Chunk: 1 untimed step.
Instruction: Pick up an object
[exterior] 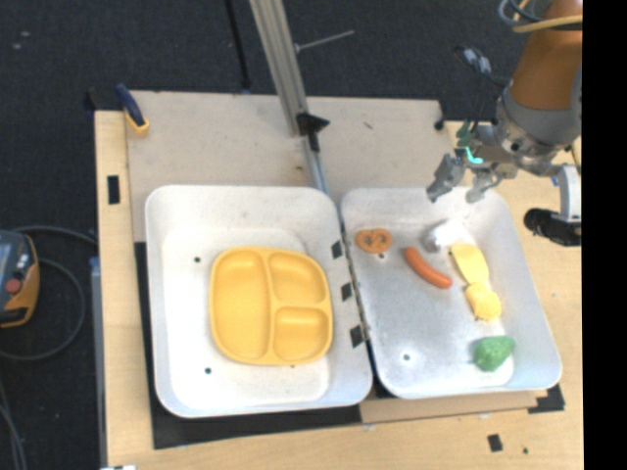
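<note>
The right bin (411, 351) holds a brown pretzel (372, 240), an orange-red sausage (428, 267), a yellow block (468, 260), a yellow lumpy piece (484, 303) and a green broccoli-like piece (493, 352). My gripper (461, 183) hangs over the bin's far right corner, above and behind the yellow block. Its two fingers stand apart with nothing between them. A small white patch (438, 233) lies just below the gripper.
The left bin (181, 213) bears a yellow divided plate (270, 305). A metal post (284, 67) rises behind the seam between the bins. An orange-and-grey device (15, 277) with cables sits off the bench's left edge.
</note>
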Available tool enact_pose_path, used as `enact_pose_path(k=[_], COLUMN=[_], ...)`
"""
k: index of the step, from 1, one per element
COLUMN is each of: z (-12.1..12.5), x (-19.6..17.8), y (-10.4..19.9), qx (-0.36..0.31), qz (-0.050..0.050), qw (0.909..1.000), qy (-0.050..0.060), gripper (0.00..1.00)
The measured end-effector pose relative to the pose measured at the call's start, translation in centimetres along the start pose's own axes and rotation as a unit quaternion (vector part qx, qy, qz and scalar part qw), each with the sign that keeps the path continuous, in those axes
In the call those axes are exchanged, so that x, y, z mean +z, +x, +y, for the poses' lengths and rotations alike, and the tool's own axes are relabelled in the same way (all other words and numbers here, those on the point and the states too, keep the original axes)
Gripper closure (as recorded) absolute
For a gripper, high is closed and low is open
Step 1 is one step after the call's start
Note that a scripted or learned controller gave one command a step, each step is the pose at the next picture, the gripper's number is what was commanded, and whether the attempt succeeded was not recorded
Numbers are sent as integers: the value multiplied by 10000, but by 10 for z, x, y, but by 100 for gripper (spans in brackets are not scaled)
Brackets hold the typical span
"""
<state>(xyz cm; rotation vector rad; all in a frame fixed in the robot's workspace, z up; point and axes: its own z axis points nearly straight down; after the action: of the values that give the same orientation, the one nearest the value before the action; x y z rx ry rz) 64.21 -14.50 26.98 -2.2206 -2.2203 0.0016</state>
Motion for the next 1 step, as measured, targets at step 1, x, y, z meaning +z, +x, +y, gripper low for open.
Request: enact_pose_path(k=[1], z=[1], x=[-2], y=[0], qx=[-2], qz=[-2], qw=[10000], qy=[-16], gripper=[0])
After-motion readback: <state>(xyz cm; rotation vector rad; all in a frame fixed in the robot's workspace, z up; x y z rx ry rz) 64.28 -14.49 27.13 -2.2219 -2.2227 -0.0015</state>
